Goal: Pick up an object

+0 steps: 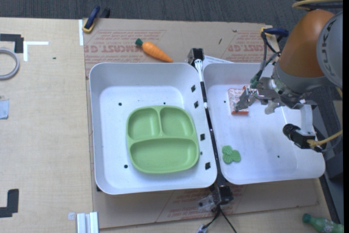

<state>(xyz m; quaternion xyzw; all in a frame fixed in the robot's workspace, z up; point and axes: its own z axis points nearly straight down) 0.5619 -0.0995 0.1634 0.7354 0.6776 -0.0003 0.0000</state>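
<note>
Gripper (246, 100) low over the right bin (262, 166), at its upper left, fingers down around a small red-and-white packet (238, 101); open or closed on it, cannot tell. Green leafy piece (230, 155) near that bin's lower left. Green divided plate (162, 139) in the left bin (106, 117). Toy carrot (154, 50) on the table (43, 128) beyond.

Even, bright overhead light, soft shadows fell inside the left bin (103, 133) far left of the gripper (246, 100), mild glare on the orange band (305, 46) above it, sharp focus throughout
</note>
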